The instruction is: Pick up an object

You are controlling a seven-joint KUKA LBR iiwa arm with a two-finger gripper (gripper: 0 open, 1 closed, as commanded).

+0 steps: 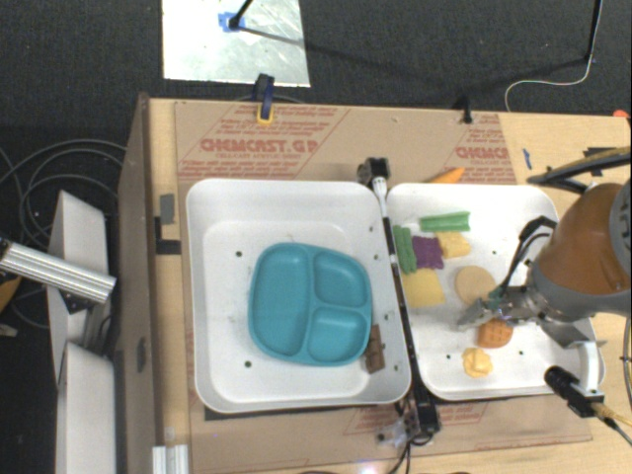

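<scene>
Yellow piece: nearest of all, just in front of the gripper, untouched.
Gripper: down in the right bin, how far open I cannot tell.
Orange food piece: likely target, right under the gripper, resting on the bin floor.
Tan round piece: just beyond the gripper.
Progress: reach made; grasp and lift not yet shown.

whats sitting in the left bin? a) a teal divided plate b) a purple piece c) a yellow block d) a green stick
a: the teal divided plate lies in the middle of the left bin, while the yellow, purple and green pieces all lie in the right bin.
</scene>
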